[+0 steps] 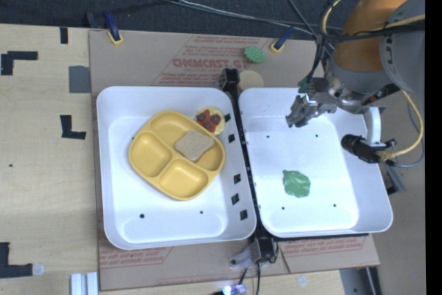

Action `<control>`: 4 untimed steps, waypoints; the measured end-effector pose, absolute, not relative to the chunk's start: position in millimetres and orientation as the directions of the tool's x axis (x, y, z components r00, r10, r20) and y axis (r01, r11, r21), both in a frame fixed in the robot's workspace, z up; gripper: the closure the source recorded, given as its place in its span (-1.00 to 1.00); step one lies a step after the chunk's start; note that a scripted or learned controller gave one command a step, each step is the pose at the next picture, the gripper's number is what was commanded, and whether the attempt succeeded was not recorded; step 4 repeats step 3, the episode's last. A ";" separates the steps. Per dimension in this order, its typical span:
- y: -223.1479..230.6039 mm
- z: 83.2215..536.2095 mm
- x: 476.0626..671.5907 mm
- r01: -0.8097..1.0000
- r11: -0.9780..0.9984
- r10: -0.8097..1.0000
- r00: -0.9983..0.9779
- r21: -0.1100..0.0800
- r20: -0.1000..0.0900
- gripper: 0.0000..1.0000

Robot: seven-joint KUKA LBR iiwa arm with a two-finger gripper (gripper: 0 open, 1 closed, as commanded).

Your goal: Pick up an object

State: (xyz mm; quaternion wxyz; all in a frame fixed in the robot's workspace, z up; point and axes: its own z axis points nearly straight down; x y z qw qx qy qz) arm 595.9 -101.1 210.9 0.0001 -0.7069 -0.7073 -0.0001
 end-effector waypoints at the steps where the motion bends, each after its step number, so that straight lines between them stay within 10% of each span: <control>1: -50.8 203.2 579.7 1.000 0.005 1.000 -0.005 -0.003 0.001 1.00; 4: 49.0 226.7 533.8 1.000 0.008 1.000 -0.008 -0.002 0.002 1.00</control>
